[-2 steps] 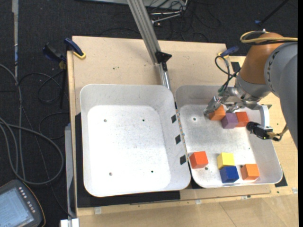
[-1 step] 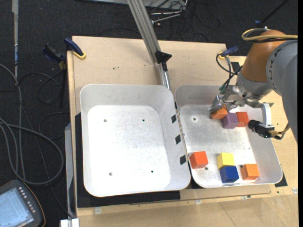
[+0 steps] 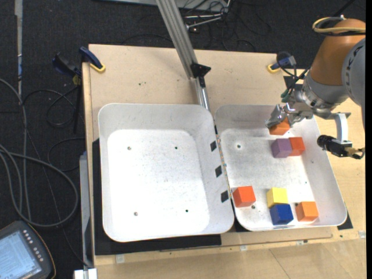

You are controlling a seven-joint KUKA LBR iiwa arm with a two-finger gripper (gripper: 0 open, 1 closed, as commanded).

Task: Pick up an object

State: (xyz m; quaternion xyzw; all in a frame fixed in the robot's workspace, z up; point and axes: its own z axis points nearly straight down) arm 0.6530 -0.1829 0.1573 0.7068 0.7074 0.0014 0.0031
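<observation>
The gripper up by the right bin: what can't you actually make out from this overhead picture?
- Gripper, camera view: its own wrist hides the fingers.
- Orange block beneath it: partly covered by the gripper, so held or merely touched cannot be told.
- Orange block behind the purple block: partly hidden, contact unclear.
- Arm: cut off by the right edge.

Bench (image 3: 151, 68): two white bins.
Left bin (image 3: 110, 173) at 9 o'clock, right bin (image 3: 325, 179) at 3; rims touching mid-bench.

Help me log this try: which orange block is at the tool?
The orange block at the right bin's far end, under the tool; the other three lie nearer the camera.
</observation>
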